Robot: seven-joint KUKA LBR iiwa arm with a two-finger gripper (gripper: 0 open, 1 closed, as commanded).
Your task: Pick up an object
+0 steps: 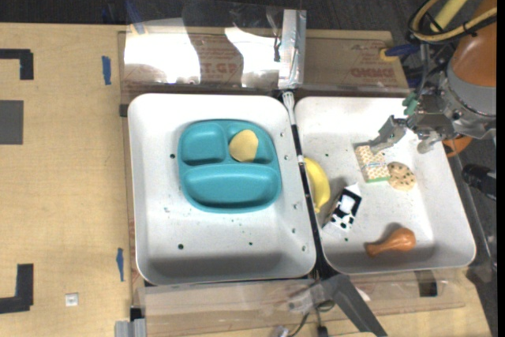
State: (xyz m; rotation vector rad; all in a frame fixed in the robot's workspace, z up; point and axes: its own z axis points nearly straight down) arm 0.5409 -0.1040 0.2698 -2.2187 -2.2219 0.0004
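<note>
Cookie [401, 177] was spotted just below the tool [404, 132], which looked open and empty; thin, easily nudged aside.

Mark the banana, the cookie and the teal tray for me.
banana [318, 183]: camera view, middle of its yellow curve, left edge of the right bin.
cookie [402, 177]: camera view, centre of the disc.
teal tray [229, 187]: camera view, floor of its large lower compartment.

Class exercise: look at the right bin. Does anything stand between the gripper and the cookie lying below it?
Nothing visible does. The gripper hangs over the right bin's upper part, and the cookie lies just below it on bare bin floor. A patterned card lies beside the cookie on its left, off that path.
</note>
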